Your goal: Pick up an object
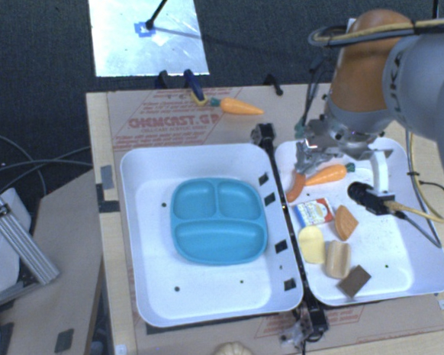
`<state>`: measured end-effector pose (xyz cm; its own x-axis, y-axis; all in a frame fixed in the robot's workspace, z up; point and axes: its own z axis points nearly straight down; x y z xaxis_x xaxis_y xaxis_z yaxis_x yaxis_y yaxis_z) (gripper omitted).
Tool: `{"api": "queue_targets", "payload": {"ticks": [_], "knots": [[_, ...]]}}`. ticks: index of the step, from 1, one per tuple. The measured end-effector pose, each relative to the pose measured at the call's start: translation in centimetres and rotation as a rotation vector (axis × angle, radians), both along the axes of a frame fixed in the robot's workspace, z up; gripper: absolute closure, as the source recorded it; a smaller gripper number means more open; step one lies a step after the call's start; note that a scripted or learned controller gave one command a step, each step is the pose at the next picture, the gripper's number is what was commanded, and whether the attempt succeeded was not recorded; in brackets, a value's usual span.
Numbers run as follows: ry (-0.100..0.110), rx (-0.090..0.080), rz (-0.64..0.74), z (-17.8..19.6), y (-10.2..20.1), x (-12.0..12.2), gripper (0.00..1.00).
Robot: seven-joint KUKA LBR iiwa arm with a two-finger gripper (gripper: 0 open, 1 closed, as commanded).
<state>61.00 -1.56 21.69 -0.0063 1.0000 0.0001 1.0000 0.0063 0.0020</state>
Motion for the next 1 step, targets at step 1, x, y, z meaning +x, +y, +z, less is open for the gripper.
{"api": "queue_targets", "payload": {"ticks": [1], "knots": [[-0.001, 0.001, 0.0, 1.31, 0.57, 0.43, 1.0]]}}
